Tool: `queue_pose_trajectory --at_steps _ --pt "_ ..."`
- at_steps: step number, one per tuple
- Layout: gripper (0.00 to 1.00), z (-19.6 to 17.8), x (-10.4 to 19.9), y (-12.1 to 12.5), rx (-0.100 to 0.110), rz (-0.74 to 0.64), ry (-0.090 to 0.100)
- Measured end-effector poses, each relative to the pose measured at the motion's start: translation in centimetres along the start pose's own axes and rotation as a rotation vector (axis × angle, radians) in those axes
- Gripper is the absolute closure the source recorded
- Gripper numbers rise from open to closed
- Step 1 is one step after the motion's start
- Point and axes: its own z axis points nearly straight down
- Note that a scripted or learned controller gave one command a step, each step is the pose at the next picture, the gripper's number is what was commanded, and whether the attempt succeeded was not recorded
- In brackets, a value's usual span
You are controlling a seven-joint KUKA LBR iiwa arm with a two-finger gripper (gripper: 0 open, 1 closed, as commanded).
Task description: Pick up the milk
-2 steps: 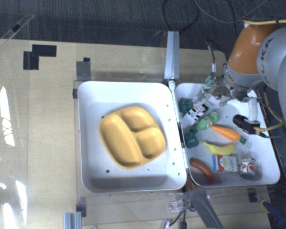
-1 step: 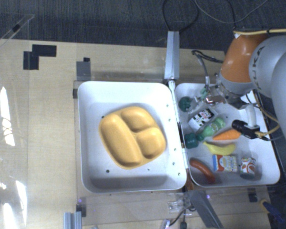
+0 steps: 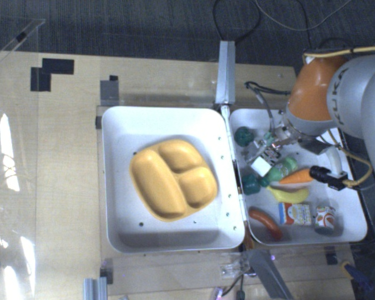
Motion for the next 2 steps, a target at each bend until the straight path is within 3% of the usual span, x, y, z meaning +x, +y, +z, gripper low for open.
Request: queue_pose_trajectory --at_steps 1,2 --pt "0.00 -9.8 9.0 -1.2 0.004 0.315 0.002" --pt "0.00 -11.3 6.0 -8.7 0.005 0.299 0.001"
